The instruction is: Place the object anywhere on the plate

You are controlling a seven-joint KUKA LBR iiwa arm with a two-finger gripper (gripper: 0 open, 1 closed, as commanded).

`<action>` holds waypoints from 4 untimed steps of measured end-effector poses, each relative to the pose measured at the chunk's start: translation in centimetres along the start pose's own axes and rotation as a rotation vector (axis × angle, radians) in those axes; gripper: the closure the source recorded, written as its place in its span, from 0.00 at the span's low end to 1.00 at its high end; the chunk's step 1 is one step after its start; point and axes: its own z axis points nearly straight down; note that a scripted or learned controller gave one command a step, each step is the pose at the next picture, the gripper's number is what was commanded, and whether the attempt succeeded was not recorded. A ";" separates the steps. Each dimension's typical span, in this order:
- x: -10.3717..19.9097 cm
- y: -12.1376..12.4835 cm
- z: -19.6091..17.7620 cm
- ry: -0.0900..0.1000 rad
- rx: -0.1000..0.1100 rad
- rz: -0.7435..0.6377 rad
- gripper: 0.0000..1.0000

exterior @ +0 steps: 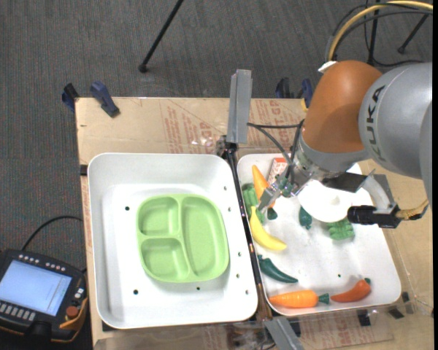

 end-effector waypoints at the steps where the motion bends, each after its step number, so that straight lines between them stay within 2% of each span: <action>1: 9.7 3.2 -9.1 -0.005 -0.007 -0.442 1.00; 2: 14.1 5.7 -5.0 0.000 -0.001 -0.801 1.00; 3: 11.9 8.1 -17.8 -0.015 -0.013 -0.875 1.00; 4: 18.3 8.0 -5.0 0.003 0.000 -1.192 1.00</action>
